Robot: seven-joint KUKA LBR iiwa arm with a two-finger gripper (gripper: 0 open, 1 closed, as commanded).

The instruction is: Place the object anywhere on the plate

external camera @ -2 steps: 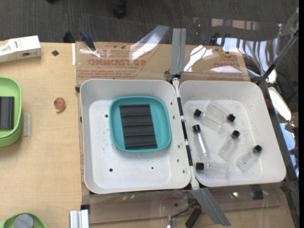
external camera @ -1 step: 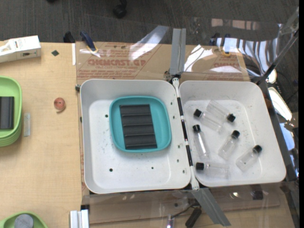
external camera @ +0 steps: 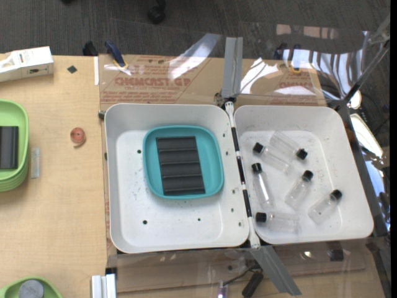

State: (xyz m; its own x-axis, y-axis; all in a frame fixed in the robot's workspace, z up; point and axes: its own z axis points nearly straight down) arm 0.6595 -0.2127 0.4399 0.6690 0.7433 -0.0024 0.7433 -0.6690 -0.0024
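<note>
Lying in the right bin (external camera: 347,228): five clear vials with black caps, scattered and mostly apart — one upper middle (external camera: 286,148), one at left (external camera: 260,180), one centre (external camera: 299,188), one at right (external camera: 325,205), one along the front (external camera: 276,219). Left bin (external camera: 124,222): teal plate (external camera: 214,166) carrying a black ribbed insert (external camera: 180,164); no vial on it. Bench at left: green tray (external camera: 18,120), small round brown piece (external camera: 77,135), white box (external camera: 25,63). Claw state: cannot tell.
</note>
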